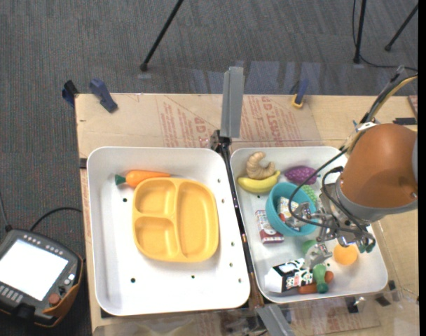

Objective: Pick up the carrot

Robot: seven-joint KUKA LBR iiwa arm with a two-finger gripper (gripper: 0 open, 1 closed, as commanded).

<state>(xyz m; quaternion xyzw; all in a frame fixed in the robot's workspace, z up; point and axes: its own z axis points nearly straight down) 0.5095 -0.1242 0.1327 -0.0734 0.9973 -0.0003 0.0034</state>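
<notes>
The carrot (pixel 147 177), orange with a green stem end, lies in the left bin (pixel 108 271) against the far edge of a yellow divided plate (pixel 176 219). My gripper (pixel 325 246) hangs low over the near right part of the right bin (pixel 378 275), far to the right of the carrot. It is beside a teal bowl (pixel 277 208) and just left of an orange ball (pixel 346 255). The orange-banded wrist (pixel 378 170) hides part of the bin's right side.
The right bin is crowded: a banana (pixel 258 183), a ginger-shaped piece (pixel 258 164), purple grapes (pixel 300 174), a small red packet (pixel 269 229), a black-and-white carton (pixel 290 275) and a small red-orange piece (pixel 314 288). A metal divider (pixel 232 110) stands behind the bins.
</notes>
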